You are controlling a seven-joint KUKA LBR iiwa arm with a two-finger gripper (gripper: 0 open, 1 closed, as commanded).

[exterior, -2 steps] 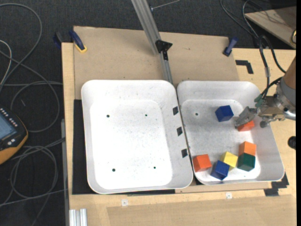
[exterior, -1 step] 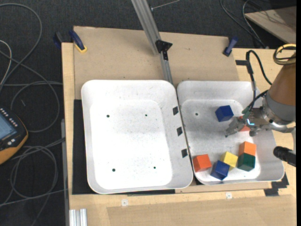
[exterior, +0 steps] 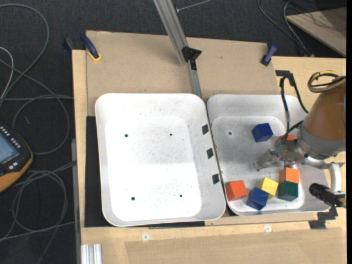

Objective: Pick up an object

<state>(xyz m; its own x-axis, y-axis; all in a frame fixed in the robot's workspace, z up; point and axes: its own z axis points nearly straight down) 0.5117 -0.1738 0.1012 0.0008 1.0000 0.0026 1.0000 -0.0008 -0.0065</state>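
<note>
The blocks in the right bin (exterior: 220,147) look light, rigid and smooth-sided, best pinched across 2 flat faces. The blue block (exterior: 262,131) sits alone, easiest to reach; the others crowd the near corner. The end effector (exterior: 273,157) hovers between them, grip unreadable from here.

wooden bench (exterior: 137,59), two white bins (exterior: 110,147)

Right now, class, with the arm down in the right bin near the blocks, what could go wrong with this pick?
1. The yellow block, orange-topped block, green block and a blue block sit packed together, so the pincer might nudge neighbours or catch two.
2. They lie close to the right bin's front wall, which may crowd a grasp.
</note>
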